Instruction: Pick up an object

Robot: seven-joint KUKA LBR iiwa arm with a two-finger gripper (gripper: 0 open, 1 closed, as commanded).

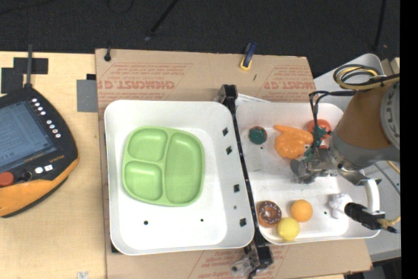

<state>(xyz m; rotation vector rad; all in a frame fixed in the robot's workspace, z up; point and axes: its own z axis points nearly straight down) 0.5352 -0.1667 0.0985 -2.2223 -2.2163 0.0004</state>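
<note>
Gripper low in the right white bin, just beside an orange plastic squash-shaped toy; grip state could not be told | dark green ball near the divider | chocolate-glazed toy doughnut, orange ball, yellow lemon toy clustered at the front | left white bin held a lime-green sectioned plate (three sections).
</note>
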